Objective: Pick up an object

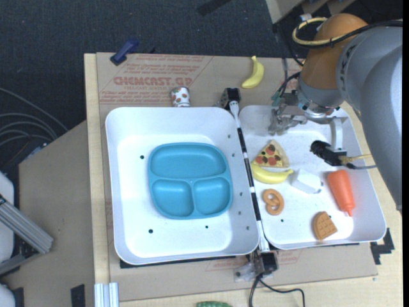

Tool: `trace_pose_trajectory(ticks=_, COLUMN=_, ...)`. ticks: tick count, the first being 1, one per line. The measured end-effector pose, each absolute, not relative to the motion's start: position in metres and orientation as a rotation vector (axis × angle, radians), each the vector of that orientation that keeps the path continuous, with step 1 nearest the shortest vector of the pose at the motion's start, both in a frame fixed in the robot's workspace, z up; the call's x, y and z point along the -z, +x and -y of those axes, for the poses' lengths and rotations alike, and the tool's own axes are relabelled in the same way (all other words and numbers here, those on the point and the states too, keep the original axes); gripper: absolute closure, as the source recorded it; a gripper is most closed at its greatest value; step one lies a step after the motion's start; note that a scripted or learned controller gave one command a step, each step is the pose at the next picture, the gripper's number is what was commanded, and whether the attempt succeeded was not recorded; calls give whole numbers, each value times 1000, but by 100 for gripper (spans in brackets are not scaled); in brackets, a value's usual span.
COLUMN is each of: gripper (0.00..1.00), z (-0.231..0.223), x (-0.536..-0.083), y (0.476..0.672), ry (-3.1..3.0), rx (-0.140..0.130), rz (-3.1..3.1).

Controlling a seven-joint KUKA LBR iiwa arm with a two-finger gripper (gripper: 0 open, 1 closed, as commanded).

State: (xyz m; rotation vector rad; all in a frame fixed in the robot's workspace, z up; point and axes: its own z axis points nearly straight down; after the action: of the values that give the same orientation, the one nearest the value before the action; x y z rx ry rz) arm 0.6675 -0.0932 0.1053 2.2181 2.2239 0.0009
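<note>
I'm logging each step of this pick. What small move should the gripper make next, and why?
Probably shift toward the pizza slice and descend: the gripper hovers over bare bin floor at the right bin's far end, and the slice is the nearest item.

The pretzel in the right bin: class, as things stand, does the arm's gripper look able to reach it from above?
Probably yes. The pretzel lies flat in the right bin, apart from the banana and waffle, with nothing over it. The gripper hangs over the same bin's far end.

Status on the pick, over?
Gripper over right bin far end, nothing between fingers. Pizza slice, banana, pretzel, carrot untouched. Path clear.
</note>
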Motion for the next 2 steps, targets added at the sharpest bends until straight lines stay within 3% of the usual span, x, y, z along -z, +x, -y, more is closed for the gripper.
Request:
trace_pose_trajectory(ticks=1, gripper=0, z=93, x=-105, y=667, ry=2218, rx=0, rz=-2224)
trace_pose_trajectory(ticks=2, gripper=100, z=93, x=-116, y=668, ry=2216, rx=-3, rz=-2223)
